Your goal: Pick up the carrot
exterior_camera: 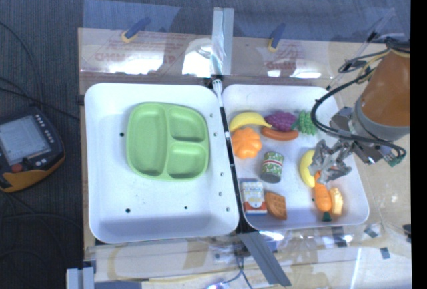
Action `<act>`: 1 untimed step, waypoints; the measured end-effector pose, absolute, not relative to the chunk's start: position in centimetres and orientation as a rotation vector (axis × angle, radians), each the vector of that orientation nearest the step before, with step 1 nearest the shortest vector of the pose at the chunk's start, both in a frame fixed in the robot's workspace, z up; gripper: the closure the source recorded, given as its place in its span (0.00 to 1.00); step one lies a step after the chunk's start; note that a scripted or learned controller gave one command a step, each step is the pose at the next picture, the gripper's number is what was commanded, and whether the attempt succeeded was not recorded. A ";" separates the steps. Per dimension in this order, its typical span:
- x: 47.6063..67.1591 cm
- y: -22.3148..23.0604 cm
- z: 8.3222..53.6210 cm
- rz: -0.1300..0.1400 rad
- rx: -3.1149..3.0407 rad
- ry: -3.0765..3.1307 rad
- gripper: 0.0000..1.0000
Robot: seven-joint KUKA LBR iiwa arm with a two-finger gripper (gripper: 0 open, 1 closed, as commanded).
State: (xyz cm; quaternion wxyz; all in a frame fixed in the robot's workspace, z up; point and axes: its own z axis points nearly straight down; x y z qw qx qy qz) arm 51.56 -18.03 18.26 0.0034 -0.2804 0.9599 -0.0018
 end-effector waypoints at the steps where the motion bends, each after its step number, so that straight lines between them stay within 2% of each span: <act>1: 51.5 -18.0 18.0 0.000 -0.879 3.013 0.00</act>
